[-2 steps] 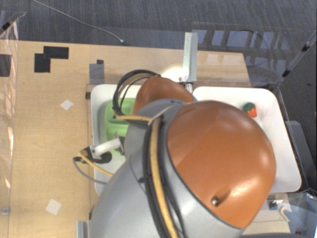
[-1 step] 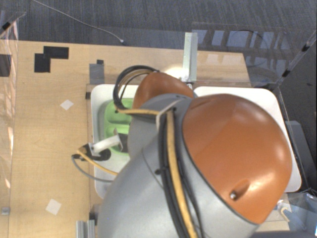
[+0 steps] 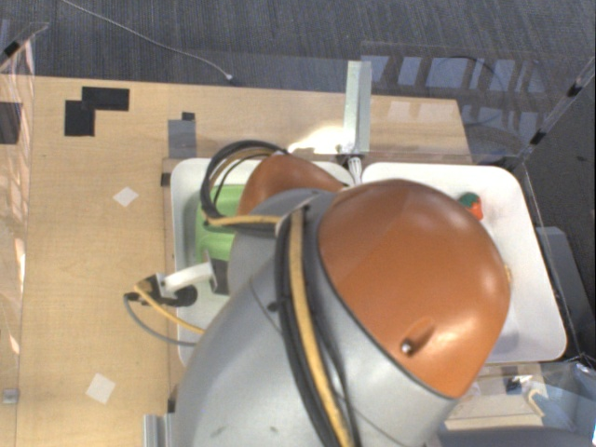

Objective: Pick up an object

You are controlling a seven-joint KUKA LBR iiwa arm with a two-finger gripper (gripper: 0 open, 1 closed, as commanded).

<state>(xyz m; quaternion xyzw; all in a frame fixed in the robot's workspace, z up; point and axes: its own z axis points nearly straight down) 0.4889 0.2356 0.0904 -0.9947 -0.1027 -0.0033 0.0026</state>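
Objects are mostly hidden from where I'm standing, because the arm (image 3: 372, 324) hangs right over both bins. In the left bin (image 3: 184, 180) I can make out a green thing (image 3: 216, 226) against its left wall, partly under black cables (image 3: 233, 156). The right bin (image 3: 521, 250) has a small orange and green thing (image 3: 470, 203) near its far edge, poking out beside the big orange joint (image 3: 410, 277). Both bins sit side by side on the wooden table (image 3: 84, 268). As for the claw, the arm blocks it, so can't tell if it's released or clenched.
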